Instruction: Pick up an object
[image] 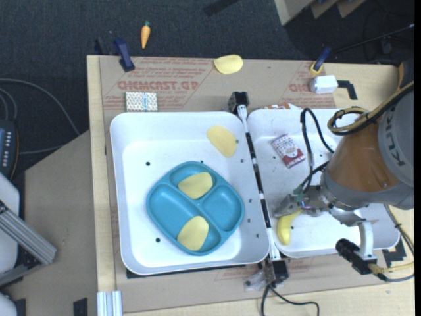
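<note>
You are looking down on two shallow white bins set side by side on a brown bench (171, 84). In the right bin (316, 245), at its near left corner just beside the divider, lies a small yellow banana-shaped object (285, 230): short, gently curved, smooth and bright yellow, its far end tucked under the gripper. The gripper (294, 205) sits directly over that far end, touching or almost touching it; you cannot tell whether its fingers are spread or closed, since the wrist and cabling hide them. The grey arm with its orange band (358, 160) enters from the right and covers much of the right bin. Farther back in the same bin lies a small red-and-white packet (287, 149).

In the left bin (128, 196) rests a blue divided plate (194, 206). Two of its compartments each hold a pale yellow piece: one in the far compartment (195, 184), one in the near compartment (193, 233). A third yellow piece (222, 141) lies on the bin floor beyond the plate, near the divider. On the bench beyond the bins you see another yellow piece (228, 64).
</note>
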{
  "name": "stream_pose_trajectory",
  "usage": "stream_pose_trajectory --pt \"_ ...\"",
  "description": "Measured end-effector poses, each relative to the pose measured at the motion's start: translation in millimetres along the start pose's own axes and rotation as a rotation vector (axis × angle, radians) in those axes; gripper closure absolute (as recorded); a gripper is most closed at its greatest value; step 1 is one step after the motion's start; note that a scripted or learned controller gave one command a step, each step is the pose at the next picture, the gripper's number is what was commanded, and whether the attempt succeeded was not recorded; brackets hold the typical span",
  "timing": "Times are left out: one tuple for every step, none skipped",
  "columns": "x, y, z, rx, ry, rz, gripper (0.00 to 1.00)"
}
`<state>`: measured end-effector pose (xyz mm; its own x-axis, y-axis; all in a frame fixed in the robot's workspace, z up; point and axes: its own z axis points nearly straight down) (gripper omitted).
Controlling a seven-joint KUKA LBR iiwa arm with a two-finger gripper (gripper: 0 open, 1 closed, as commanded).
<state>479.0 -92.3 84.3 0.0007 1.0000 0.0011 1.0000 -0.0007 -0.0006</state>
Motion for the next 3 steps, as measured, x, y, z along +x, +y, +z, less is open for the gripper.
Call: stream_pose_trajectory --pt "-0.3 0.6 -10.1 -0.003 -0.001 0.001 1.0" --pt "7.9 36.6 -100.7 -0.002 -0.002 -0.001 1.0" --pt "7.9 36.2 -100.3 -0.001 -0.002 -0.001 0.0"
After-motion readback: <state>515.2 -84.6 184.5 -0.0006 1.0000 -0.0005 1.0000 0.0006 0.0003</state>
